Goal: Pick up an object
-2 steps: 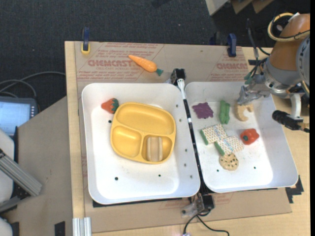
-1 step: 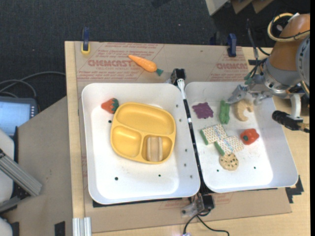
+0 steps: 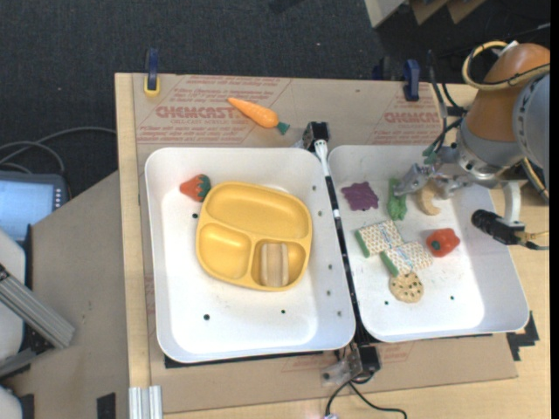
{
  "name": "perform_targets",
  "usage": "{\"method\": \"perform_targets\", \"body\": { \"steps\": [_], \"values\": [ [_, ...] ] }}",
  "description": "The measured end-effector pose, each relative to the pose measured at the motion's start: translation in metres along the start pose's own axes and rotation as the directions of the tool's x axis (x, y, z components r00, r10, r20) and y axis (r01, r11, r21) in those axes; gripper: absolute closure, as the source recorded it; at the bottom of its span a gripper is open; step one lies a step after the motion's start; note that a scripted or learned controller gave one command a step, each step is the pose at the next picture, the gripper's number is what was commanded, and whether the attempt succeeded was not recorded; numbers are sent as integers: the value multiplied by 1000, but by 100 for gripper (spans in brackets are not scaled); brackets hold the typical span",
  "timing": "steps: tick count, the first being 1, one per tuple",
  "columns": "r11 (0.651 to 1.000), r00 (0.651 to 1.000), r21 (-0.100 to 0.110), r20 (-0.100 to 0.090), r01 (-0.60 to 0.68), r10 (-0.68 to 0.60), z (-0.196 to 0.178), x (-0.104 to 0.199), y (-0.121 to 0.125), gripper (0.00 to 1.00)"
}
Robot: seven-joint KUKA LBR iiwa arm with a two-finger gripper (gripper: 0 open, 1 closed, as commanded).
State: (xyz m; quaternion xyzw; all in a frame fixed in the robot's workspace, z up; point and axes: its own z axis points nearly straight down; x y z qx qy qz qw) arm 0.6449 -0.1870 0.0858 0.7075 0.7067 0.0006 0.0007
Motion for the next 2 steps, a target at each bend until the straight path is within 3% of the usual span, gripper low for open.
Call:
{"method": "perform_targets", "body": {
  "steps": [1,2],
  "values": [
    [1000,1000,-5,1,1,-1,-14,-1,2,100],
    [1000,1000,-1,-4,8,-8,-113,77,-63,100]
  ]
}}
